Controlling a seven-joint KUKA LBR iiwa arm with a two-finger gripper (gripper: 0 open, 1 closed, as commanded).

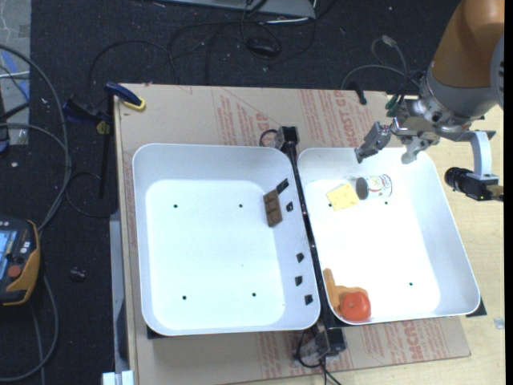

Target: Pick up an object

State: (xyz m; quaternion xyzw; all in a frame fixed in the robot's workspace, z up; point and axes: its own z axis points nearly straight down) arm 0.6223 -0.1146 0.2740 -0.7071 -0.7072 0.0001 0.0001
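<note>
My gripper (393,145) hangs open over the far edge of the right bin (449,239), with nothing between its fingers. Just below it in that bin lie a small white can with a dark end (373,186) and a yellow square piece (342,196), touching each other. At the bin's near left corner sit a red tomato-like ball (355,305) and an orange piece (333,285) beside it. A brown chocolate-bar piece (273,208) lies in the left bin (160,239), near its right wall.
A black divider with clips (300,215) runs between the two bins. Cables and a yellow-handled clamp (124,95) lie beyond the bench's far left corner. A black fixture (473,181) sticks out at the right bin's right side.
</note>
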